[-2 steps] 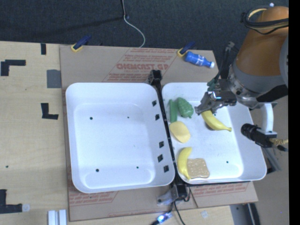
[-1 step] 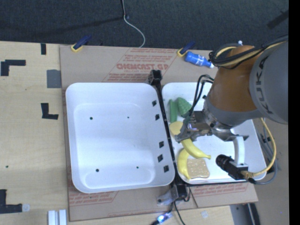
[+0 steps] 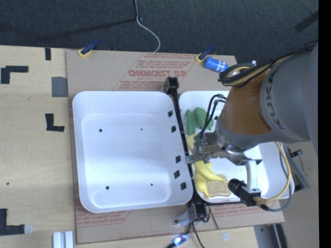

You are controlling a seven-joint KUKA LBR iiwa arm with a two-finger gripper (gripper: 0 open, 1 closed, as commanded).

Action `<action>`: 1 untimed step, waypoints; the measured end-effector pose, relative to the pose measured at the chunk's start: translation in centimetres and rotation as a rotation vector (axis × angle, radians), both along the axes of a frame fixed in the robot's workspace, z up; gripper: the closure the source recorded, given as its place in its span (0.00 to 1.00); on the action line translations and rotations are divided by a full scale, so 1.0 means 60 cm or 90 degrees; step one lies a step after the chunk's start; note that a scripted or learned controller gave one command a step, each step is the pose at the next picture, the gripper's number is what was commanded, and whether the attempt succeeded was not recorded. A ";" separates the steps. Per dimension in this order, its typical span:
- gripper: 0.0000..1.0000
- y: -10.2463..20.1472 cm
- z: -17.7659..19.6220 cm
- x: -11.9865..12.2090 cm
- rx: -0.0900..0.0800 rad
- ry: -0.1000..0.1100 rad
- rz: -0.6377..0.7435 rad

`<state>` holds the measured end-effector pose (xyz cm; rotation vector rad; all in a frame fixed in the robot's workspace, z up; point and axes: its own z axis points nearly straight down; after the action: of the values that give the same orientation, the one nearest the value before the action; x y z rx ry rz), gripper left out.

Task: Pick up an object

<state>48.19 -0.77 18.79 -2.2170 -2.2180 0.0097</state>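
Observation:
The arm reaches in from the right over the right bin (image 3: 269,182). Its orange band and grey wrist cover much of that bin. The gripper (image 3: 200,151) hangs low at the bin's left side, just above a yellow banana-like object (image 3: 206,172). A tan, bread-like piece (image 3: 217,188) lies beside the yellow one at the bin's near-left corner. A green object (image 3: 196,120) lies further back along the left wall, partly behind the wrist cables. The wrist hides the fingertips.
The left bin (image 3: 126,149) sits beside the right one, parted by a black divider (image 3: 178,133). A blue clamp (image 3: 214,63) and a yellow-blue clamp (image 3: 89,47) sit at the cardboard's far edge. Cables loop around the wrist.

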 end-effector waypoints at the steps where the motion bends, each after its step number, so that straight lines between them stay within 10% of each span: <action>1: 1.00 -0.035 0.360 0.005 0.000 -0.016 0.001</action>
<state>48.50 -2.85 40.38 -2.2284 -2.2323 -0.0188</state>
